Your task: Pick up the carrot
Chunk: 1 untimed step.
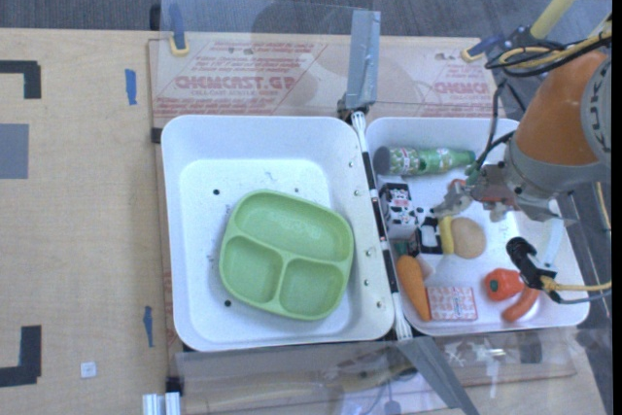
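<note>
The orange carrot (413,287) lies lengthwise at the front left of the right bin (573,301), close to the wall between the two bins. My gripper (457,200) hangs over the middle of that bin, above and to the right of the carrot and apart from it. It is near a tan round item (467,238) and a yellow piece (445,234). Nothing is visibly held in it.
The right bin also holds a green bottle (425,159) at the back, a black-and-white item (396,205), a pink patterned box (452,303) beside the carrot, a red-orange vegetable (503,285) and a red sausage (521,307). A green divided plate (287,255) lies in the left bin (185,209).
</note>
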Motion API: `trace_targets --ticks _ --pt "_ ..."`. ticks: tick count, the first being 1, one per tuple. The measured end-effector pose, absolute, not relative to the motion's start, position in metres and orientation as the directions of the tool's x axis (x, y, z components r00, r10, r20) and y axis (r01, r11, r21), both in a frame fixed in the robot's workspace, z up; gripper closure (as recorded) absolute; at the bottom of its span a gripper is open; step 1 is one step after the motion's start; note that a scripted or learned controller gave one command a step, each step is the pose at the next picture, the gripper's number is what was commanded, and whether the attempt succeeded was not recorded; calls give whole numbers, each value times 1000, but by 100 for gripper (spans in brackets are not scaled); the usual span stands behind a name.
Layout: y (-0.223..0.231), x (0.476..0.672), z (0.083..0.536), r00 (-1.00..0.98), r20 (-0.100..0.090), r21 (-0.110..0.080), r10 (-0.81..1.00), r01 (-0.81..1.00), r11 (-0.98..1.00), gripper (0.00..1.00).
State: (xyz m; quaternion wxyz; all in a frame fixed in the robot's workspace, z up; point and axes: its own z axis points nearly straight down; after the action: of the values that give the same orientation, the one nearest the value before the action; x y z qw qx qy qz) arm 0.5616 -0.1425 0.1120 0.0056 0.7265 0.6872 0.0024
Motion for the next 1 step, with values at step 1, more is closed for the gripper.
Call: trace_targets --ticks 1 --pt "-123 581 107 201 -22 44 979 979 -200 0"
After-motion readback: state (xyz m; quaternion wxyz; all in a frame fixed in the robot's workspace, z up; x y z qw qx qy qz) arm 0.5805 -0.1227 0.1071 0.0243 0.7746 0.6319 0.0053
